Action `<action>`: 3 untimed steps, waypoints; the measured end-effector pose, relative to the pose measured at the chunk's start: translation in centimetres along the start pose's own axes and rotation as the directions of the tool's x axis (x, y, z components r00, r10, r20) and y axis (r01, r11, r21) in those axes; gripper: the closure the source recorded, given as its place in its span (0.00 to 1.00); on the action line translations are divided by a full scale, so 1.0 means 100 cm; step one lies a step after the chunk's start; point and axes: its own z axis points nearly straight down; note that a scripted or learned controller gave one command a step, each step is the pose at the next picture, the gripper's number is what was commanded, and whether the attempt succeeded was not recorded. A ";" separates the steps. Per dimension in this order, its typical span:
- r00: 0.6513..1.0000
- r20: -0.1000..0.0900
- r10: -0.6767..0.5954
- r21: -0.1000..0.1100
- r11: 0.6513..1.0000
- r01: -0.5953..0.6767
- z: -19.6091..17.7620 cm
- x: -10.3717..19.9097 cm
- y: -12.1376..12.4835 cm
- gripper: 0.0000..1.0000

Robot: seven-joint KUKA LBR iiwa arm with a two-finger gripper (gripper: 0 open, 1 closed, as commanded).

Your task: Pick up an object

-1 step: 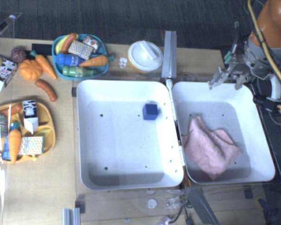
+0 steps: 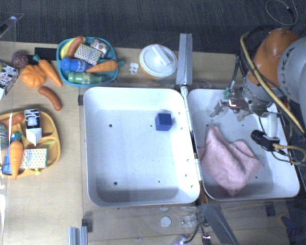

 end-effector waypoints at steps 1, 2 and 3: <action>0.996 0.002 -0.086 -0.014 0.996 0.086 0.040 0.020 -0.058 0.00; 0.974 0.008 -0.228 -0.016 0.973 0.228 0.039 -0.027 -0.129 0.00; 0.942 0.001 -0.337 -0.003 0.942 0.337 0.016 -0.046 -0.100 0.00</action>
